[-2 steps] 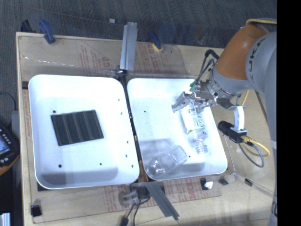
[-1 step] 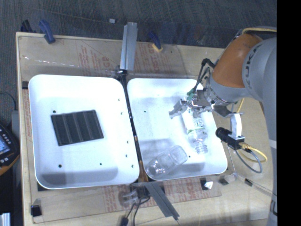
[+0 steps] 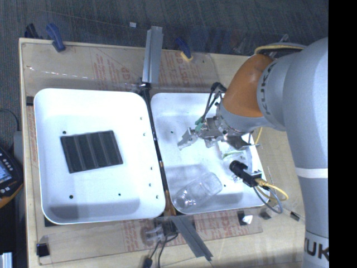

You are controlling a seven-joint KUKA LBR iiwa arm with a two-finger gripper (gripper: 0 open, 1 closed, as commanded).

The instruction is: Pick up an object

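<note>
Below the gripper (image 3: pixel 187 139) and a little to its right, a clear plastic bottle (image 3: pixel 196 190) lies slantwise in the right bin (image 3: pixel 167 108), apart from it; whether the gripper holds anything, I cannot tell.

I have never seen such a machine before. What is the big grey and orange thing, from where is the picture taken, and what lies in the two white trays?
The grey and orange thing is a robot arm. It reaches in from the right, and its gripper, a two-finger claw, hangs over the right bin. The one camera is fixed above the bench and looks down at a slant. In the left bin lies a dark ribbed flat panel. In the right bin, near its front edge, lies a clear plastic object, hard to identify. Nothing can be seen between the gripper's fingers, so it appears to hold nothing.
</note>
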